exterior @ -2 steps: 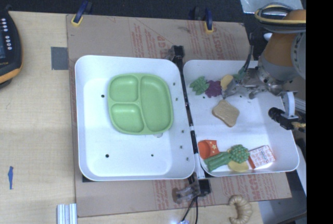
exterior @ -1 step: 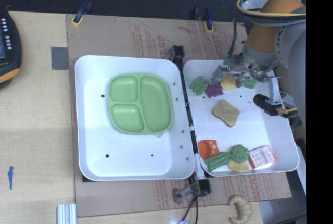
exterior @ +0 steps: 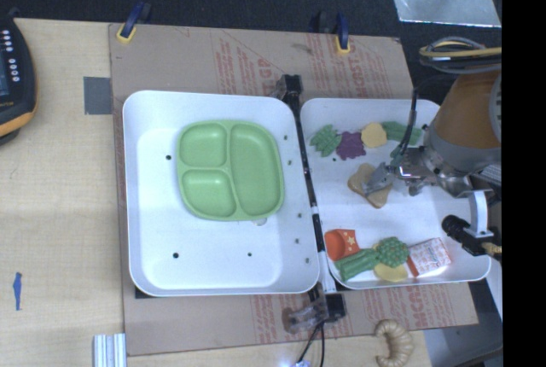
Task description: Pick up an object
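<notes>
Overhead view of two white bins side by side on a table, with the arm (exterior: 465, 122) reaching in from the right. End effector (exterior: 388, 177) sits low in the right bin (exterior: 465, 224), its tip touching or just over a tan, wedge-like piece (exterior: 368, 183) that lies a little left of the bin's middle. The wedge is the likeliest target. Its long axis runs roughly from far-left to near-right, so it extends leftward and slightly nearward from the tool. One dark finger appears to lie against the piece's right side; whether the fingers are apart or together cannot be told from this angle, and no object is plainly seen between them.

Contents of the right bin: along the far wall, a green leafy piece (exterior: 324, 138), purple grapes (exterior: 351, 145) just right of it, a yellow piece (exterior: 374, 134) and another green piece (exterior: 397, 131) partly behind the arm. Along the near wall, a red piece (exterior: 339, 242), a green broccoli-like piece (exterior: 375, 257), a small yellow piece (exterior: 391, 273) touching it, and a red-and-white packet (exterior: 429, 258) to the right.

Contents of the left bin (exterior: 153, 203): one green divided plate (exterior: 230, 170) with three compartments, nothing visible in them, set toward the far half.

Judgement: the wedge stands apart from its neighbours, so a closing grip across its short axis should meet little interference.
</notes>
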